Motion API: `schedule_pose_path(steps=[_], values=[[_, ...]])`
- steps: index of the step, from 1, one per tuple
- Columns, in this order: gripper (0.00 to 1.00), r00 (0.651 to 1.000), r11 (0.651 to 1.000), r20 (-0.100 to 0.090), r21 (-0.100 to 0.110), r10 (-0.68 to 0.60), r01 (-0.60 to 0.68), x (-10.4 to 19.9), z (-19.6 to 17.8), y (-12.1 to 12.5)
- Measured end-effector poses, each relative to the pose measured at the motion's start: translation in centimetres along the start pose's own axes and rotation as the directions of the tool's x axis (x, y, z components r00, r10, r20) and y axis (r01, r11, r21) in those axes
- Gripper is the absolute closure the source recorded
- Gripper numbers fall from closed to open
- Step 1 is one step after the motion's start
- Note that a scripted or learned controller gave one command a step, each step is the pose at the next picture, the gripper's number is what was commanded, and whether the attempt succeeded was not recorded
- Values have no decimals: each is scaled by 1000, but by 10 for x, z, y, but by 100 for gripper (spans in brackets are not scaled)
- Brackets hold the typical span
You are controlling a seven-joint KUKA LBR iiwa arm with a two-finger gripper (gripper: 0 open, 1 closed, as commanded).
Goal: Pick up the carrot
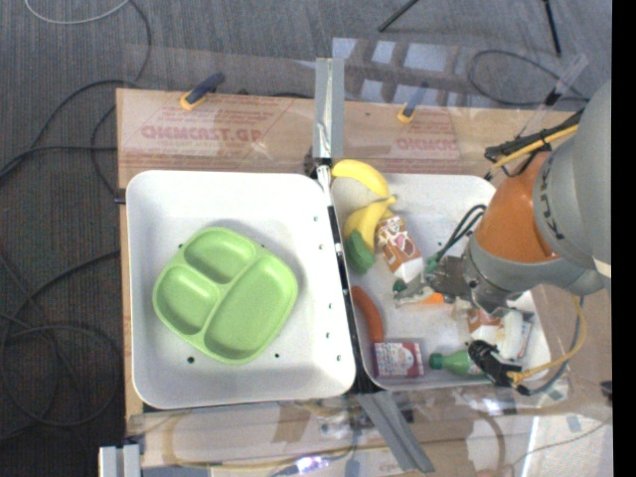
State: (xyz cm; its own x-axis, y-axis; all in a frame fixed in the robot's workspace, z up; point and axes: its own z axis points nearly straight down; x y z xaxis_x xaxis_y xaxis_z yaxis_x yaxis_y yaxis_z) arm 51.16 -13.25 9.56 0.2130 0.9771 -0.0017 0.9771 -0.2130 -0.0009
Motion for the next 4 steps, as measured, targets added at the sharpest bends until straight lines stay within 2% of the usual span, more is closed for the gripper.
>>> schedule_pose_path(steps=[1, 2, 3, 4], values=[[0, 1000, 1000, -8, -8, -30, 30, -25, 8, 75], [0, 960, 957, -12, 74, -281, 281, -34, 11, 146], [0, 879, 879, -21, 16, -476, 476, -43, 7, 170], [100, 878, 878, -12, 21, -478, 478, -46, 3, 168]])
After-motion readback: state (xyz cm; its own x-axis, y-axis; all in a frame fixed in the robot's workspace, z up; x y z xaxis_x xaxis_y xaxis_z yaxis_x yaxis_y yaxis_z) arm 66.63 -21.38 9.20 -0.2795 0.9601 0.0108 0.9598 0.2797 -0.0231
